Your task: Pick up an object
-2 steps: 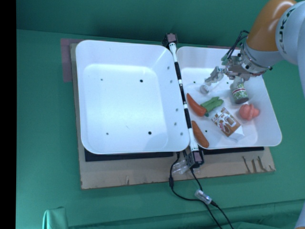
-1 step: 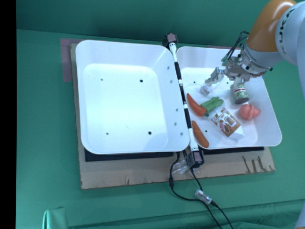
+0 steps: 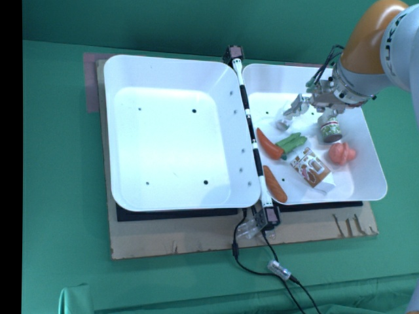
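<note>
Can (image 3: pixel 331 131) sits upright under the spread jaws (image 3: pixel 306 115) — untouched.

Bright, even overhead light; glare washes the left bin (image 3: pixel 171 133) floor, shadows stay soft, and focus seems slightly soft throughout.

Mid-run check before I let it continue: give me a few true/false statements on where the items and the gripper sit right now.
1. All the items lie in the right bin. True.
2. The gripper hangs over the left bin. False: it is over the right bin.
3. The small can sits near the gripper. True.
4. The carton stands upright. False: it lies flat.
5. Both carrots lie near the divider between the bins. True.
</note>
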`<control>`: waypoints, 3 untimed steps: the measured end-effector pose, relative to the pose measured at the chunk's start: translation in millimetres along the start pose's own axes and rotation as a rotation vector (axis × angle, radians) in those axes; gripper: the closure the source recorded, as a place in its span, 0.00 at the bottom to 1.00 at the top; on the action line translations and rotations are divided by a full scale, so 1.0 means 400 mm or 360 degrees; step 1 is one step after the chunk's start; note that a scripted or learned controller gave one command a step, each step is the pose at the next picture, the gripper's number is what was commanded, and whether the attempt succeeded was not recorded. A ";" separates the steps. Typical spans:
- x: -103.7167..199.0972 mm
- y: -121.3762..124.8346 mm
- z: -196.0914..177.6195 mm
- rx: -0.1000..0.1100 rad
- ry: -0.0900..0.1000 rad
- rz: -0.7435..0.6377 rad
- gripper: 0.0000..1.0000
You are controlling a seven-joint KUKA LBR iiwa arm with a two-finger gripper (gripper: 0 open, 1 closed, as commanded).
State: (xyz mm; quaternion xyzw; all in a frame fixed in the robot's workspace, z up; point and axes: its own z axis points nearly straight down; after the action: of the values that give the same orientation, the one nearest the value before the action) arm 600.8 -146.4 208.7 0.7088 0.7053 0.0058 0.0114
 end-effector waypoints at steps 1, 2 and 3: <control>-0.001 -0.002 0.001 0.0000 -0.0001 0.0000 0.00; -0.003 -0.036 0.030 0.0034 0.0008 -0.0002 0.00; -0.056 -0.224 0.056 0.0006 -0.0003 -0.0001 0.00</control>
State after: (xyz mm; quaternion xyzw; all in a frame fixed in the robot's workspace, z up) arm 511.7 -168.5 184.5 0.7086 0.7055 0.0039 0.0108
